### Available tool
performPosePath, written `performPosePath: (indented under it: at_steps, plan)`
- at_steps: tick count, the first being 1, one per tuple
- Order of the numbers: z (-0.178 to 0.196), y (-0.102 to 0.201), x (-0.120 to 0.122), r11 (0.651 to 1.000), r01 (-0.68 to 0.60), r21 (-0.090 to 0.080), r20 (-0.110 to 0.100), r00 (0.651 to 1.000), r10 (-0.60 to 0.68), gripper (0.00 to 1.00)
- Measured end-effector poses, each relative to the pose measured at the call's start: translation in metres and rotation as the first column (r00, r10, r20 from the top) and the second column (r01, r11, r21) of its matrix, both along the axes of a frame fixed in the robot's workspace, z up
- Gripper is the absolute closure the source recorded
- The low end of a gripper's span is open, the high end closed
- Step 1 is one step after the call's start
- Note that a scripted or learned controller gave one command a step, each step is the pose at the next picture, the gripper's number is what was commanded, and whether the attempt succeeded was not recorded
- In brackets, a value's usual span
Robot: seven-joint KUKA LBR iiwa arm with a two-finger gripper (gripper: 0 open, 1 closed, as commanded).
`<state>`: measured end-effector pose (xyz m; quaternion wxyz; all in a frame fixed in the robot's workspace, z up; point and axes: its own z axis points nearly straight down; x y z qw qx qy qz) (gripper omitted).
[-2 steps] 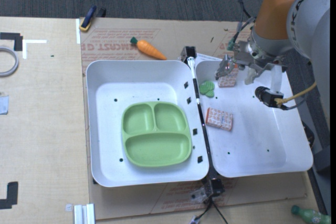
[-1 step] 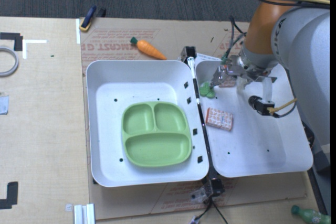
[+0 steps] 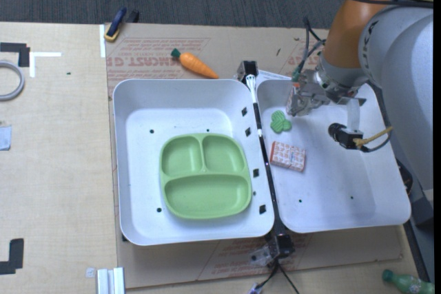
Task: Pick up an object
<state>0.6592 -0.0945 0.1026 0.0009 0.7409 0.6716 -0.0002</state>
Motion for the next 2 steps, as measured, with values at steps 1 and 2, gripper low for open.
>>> performPosePath:
  at_steps: [1,2]
  plan:
    - [0.123,0.06,0.0,0.993,0.117,0.001,-0.002,0.993,-0.117,1.0]
    - [0.12,0.097,-0.048,0.979,-0.205,0.001,-0.002,0.979,0.205,1.0]
